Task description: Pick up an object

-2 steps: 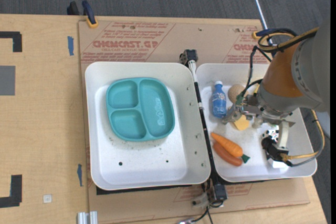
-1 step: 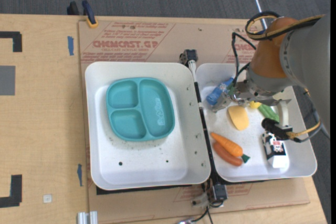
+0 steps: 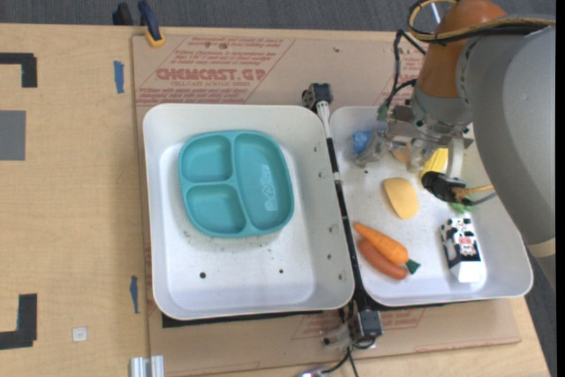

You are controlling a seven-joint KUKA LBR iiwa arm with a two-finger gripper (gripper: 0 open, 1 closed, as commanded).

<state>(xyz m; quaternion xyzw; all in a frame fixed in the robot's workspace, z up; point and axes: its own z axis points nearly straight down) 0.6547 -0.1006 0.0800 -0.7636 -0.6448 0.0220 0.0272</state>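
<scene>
**A:** Where is the gripper (image 3: 408, 146)?

**B:** It hangs over the far part of the right bin (image 3: 424, 289), low above the floor of this bin. If it is open or closed, I cannot tell; the wrist covers it from above. I see nothing that is held in it.

**A:** Which objects lie in the right bin?

**B:** A small blue piece (image 3: 362, 141) lies in the far left corner of the right bin, just beside the gripper. A yellow toy like a corn cob (image 3: 436, 162) lies in the far part also, partly under the wrist. A yellow oval piece (image 3: 402, 199) lies about in the middle of the right bin. Two orange toy carrots (image 3: 384, 252) lie side by side in the near left part, touching one another. A white carton with black spots (image 3: 463, 250) lies in the near right part, apart from the carrots.

**A:** And beside the right bin?

**B:** The left bin (image 3: 238, 274) touches it along the left rim and holds a teal divided plate (image 3: 237, 183). Both bins stand on the brown surface (image 3: 62, 190).
</scene>
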